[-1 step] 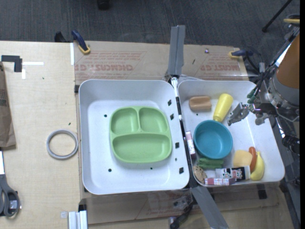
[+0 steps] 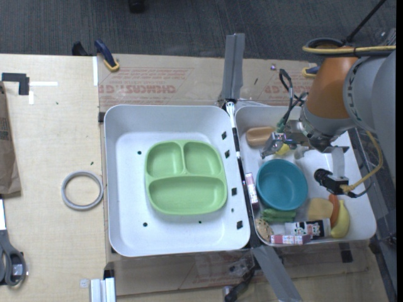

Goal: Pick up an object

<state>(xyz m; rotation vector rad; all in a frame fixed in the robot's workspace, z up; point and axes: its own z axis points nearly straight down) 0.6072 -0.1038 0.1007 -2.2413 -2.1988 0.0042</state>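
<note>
From my seat I see the arm (image 2: 352, 87) reaching in over the right bin (image 2: 360, 230), its tool (image 2: 277, 145) low at the bin's far end. I cannot tell how the tool stands, nor whether anything sits in it.

Just beside the tool lies a tan, bread-like piece (image 2: 258, 136), and a blue bowl (image 2: 282, 184) sits right below it, crowding that corner. Nearer me the bin holds a yellow banana (image 2: 342, 225), an orange-red fruit (image 2: 334, 203), a green item (image 2: 274, 215) and a small printed box (image 2: 296, 231), all packed close.

The left bin (image 2: 119, 168) carries a green divided plate (image 2: 186, 177).

Out on the counter (image 2: 50, 143) rests a grey ring (image 2: 82, 189), with a brown bag (image 2: 7, 150) at the left edge.
</note>
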